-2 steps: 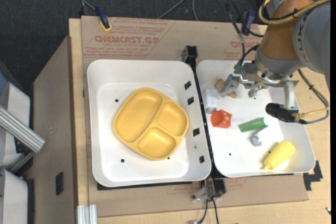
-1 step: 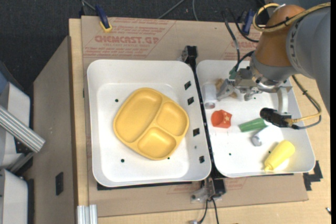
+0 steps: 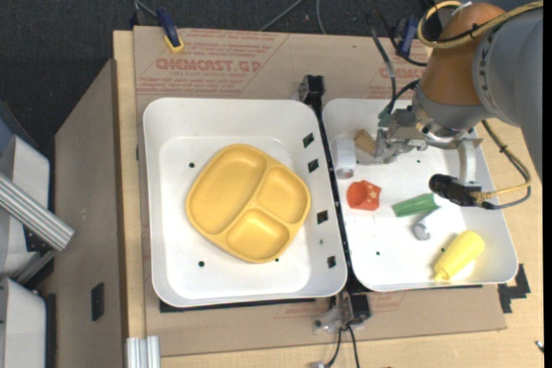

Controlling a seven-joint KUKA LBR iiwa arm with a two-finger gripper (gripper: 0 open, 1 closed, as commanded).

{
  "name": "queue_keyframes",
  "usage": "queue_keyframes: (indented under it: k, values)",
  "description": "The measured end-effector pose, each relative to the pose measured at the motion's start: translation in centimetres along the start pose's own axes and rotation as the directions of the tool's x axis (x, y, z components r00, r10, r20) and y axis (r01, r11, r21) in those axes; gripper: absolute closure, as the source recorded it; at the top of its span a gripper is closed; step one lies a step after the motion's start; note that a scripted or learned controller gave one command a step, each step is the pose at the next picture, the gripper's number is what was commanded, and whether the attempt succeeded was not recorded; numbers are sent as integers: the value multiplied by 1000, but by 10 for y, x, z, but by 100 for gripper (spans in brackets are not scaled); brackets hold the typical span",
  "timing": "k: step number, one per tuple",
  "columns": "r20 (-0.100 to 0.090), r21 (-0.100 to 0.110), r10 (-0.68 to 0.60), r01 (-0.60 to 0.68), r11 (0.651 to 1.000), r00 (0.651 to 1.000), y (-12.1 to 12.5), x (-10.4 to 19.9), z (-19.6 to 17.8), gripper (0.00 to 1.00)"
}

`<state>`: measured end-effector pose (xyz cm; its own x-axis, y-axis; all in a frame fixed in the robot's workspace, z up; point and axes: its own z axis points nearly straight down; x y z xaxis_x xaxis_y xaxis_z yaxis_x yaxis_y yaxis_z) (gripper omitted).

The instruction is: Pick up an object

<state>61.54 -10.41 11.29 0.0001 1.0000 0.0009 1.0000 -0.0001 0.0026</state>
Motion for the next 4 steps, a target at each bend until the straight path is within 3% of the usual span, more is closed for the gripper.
queue_keyframes:
  k: [2,3,4]
  values:
    - [2,-6,-2,2,1000,1000,10,-8,-113,100]
    - [1,-2,-2,2,1000,1000,11,-8,-136,100]
    - [-2,6,-4,4,1000,1000,-13,35,-128,100]
